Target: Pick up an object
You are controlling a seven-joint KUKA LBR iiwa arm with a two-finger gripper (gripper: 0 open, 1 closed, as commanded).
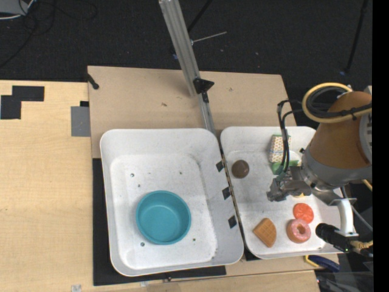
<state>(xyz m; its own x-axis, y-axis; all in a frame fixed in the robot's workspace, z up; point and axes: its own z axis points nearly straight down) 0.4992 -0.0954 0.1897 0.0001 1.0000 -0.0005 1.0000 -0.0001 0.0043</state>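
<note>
The gripper (281, 190) hangs low over the right bin (255, 140); whether it is spread or pressed together I cannot tell, and nothing shows in its grasp. Just right and below it lies a red-orange round piece (303, 212), with a pink doughnut (298, 230) beneath that. Below and slightly left sits a tan wedge (265, 231). Left and above rests a brown ball (240, 168). Directly above is a pale patterned item (277, 149). Far left, in the left bin (121, 145), stands a teal bowl (163, 217).

A slanted aluminium rail (184, 47) crosses the brown board (146, 99) behind the bins.
</note>
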